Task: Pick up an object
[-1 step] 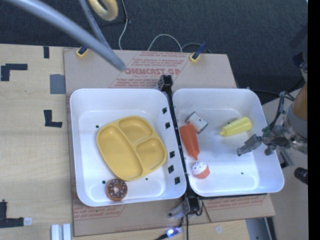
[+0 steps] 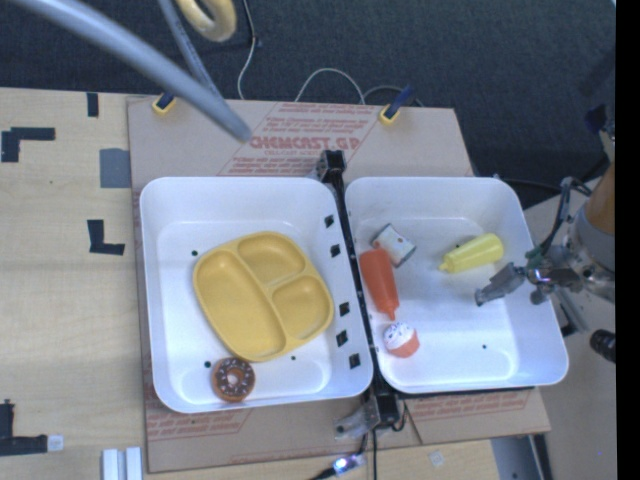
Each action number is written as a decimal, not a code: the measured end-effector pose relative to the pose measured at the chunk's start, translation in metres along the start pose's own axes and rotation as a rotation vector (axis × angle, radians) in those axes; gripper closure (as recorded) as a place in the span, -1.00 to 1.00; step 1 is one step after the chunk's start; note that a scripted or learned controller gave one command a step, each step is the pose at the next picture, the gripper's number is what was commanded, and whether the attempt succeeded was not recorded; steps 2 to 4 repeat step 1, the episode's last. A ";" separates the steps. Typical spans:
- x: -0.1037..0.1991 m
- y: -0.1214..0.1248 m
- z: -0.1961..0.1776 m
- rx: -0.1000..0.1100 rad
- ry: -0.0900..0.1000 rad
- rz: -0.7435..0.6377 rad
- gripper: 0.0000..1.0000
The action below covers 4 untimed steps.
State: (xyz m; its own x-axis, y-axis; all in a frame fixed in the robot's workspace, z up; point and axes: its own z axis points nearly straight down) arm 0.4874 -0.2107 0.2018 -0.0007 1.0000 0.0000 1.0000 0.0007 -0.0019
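Claw point(image 2: 497, 290) seen at right bin's point(image 2: 452, 193) right edge, grip state unclear, nothing visibly held. Yellow bottle point(image 2: 472, 254) lies near far right corner; rounded body judged likely to roll from grasp.

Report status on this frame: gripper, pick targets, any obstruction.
Gripper low at the right bin's right side, nothing between the fingers. Yellow bottle closest, just up-left; orange bottle by the divider. Nothing in between.

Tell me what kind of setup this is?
Likely a robot grasping test bench in a lab: two white bins clamped on a cardboard sheet, toy props such as a yellow divided plate and a donut, and a gripper over the right bin.
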 end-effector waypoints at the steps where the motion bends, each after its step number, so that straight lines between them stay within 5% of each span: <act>1: 0.003 0.003 0.044 0.004 0.001 -0.001 -1.00; 4: 0.003 0.003 0.044 0.004 0.001 -0.001 -1.00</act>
